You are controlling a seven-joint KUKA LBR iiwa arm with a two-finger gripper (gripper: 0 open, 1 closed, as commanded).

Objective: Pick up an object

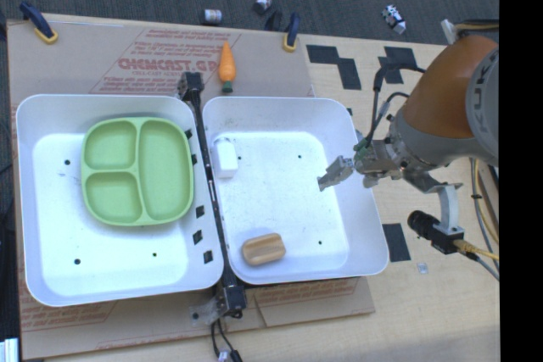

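We see two shallow white bins side by side on the worktop [280, 68]. The left bin [42, 267] carries a green divided plate [137, 171] with three compartments, lying flat toward its far side. The right bin [361, 225] carries two loose things: a small white block [226, 157] close to its left wall, toward the far side, and a tan bread-like piece [263, 249] near its near edge, left of centre. The two lie well apart.

The arm [454, 97] comes in from the right, its orange band above the wrist. Its gripper [336, 172] hangs over the right edge of the right bin, well apart from both the white block and the tan piece. We cannot tell whether the jaws are apart or together, and we see nothing between them.

Beyond the bins, an orange carrot-shaped toy [226, 64] rests on the cardboard [161, 59] at the far side.
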